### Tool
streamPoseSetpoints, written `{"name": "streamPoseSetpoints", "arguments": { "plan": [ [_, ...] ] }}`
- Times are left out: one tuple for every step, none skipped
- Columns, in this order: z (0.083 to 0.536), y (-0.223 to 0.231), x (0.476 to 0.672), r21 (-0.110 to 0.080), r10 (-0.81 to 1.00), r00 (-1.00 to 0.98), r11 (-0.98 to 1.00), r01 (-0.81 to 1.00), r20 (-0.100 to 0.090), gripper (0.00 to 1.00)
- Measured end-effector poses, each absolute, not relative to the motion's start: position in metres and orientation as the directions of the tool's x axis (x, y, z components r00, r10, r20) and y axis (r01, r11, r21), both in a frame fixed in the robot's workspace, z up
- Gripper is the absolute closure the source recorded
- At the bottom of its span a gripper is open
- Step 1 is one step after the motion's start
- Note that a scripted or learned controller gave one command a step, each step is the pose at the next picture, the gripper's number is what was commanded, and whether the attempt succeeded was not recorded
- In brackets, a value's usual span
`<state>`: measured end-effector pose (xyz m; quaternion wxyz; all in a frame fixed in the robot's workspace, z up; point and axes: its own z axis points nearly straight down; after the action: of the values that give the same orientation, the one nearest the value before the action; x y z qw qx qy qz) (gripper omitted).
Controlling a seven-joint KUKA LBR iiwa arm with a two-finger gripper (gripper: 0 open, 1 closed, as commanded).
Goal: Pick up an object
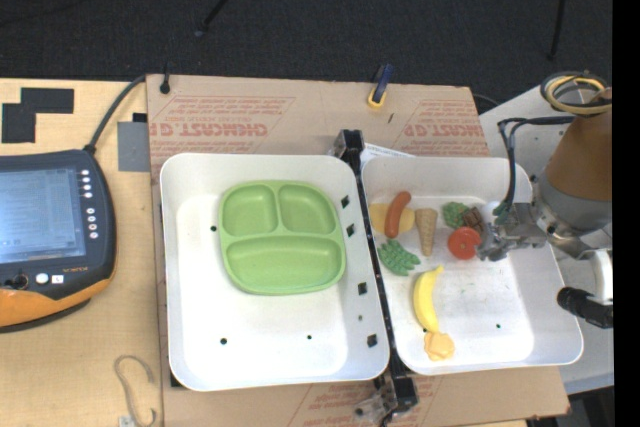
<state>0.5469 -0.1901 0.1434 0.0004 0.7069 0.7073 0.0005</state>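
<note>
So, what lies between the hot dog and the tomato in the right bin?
In the camera view, the ice-cream cone and a green leafy piece lie between the hot dog and the tomato.

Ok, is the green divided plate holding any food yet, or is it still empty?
Empty. The green divided plate in the left bin shows three bare compartments; the banana and other toy food lie in the right bin.

Arm: an orange-brown band is seen above grey wrist links.
Cable: black, looped beside the wrist.
</note>
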Motion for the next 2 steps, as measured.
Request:
{"name": "streamPoseSetpoints", "arguments": {
  "plan": [
    [0.206,-0.186,0.55,0.004,1.0,-0.002,0.002,1.0,-0.001,1.0],
    [0.229,-0.187,0.551,0.001,1.0,-0.001,0.001,1.0,0.0,1.0]
  ]
}}
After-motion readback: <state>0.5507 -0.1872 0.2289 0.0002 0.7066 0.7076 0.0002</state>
